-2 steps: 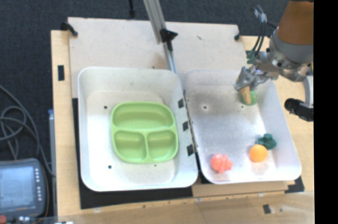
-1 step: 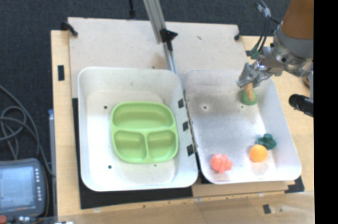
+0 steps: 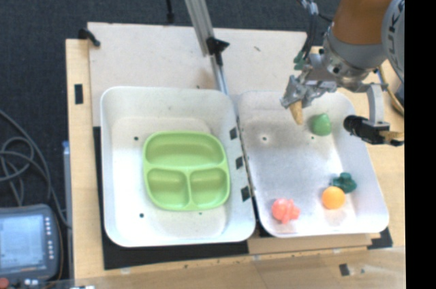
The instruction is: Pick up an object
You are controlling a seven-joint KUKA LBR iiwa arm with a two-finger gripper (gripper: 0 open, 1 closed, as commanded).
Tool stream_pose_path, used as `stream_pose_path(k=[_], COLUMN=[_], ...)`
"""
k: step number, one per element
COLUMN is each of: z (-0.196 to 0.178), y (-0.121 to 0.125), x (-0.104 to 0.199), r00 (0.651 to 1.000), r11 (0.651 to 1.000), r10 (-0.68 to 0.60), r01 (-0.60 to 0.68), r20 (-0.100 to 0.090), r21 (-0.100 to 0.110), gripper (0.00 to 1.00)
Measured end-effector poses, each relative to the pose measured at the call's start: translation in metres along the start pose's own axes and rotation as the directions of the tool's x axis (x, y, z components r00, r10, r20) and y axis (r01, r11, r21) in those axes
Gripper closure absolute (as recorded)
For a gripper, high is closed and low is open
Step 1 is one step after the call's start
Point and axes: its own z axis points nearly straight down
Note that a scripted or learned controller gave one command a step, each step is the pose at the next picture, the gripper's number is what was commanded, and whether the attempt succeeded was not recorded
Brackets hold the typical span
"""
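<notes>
My gripper (image 3: 298,102) hangs over the far part of the right bin (image 3: 310,165), reaching in from the right. A small tan piece (image 3: 297,115) shows just beneath it; I cannot tell whether it is held. A green ball (image 3: 320,124) lies on the bin floor just right of the gripper. Toward the near right corner sits an orange ball (image 3: 333,198), with a dark green object (image 3: 344,181) touching its far side. A red-pink object (image 3: 285,210) rests near the bin's front edge.
The left bin (image 3: 122,144) holds a light green divided plate (image 3: 185,170). A metal pole (image 3: 197,8) slants up from between the bins at the back. A black part of the arm (image 3: 364,127) juts over the right bin's right rim.
</notes>
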Motion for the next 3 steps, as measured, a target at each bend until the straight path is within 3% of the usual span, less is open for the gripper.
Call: stream_pose_path(k=[2, 3], z=[0.044, 0.048], y=[0.027, 0.059], x=[0.097, 0.144], r00=[1.000, 1.000], r11=[1.000, 1.000], r10=[0.000, 0.000], r01=[0.000, 0.000], r20=[-0.001, -0.001], r21=[0.005, 0.000], gripper=[1.00, 1.00])
